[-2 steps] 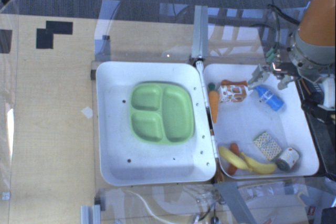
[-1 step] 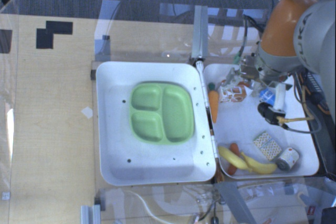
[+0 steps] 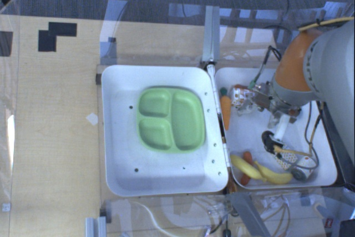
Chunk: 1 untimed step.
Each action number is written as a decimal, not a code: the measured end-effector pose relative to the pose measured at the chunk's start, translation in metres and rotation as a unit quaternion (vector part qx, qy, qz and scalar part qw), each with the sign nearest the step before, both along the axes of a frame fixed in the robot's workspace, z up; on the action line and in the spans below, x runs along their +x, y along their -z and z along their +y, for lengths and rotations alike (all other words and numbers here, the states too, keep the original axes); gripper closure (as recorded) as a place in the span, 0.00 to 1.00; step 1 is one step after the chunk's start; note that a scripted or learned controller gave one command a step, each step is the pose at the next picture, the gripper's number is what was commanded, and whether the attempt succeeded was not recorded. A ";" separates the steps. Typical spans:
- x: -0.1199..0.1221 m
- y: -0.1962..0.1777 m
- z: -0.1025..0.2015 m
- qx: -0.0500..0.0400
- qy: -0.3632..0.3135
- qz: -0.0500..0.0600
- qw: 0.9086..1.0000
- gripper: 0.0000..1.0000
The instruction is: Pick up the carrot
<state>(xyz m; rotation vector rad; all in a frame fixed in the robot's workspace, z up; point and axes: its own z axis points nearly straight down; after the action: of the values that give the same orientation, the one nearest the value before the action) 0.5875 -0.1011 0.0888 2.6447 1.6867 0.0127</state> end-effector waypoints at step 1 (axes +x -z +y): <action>0.003 -0.012 0.002 0.001 -0.001 -0.004 1.000 1.00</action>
<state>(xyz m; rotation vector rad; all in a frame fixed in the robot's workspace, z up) 0.5904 -0.0992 0.1012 2.6407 1.6875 0.0243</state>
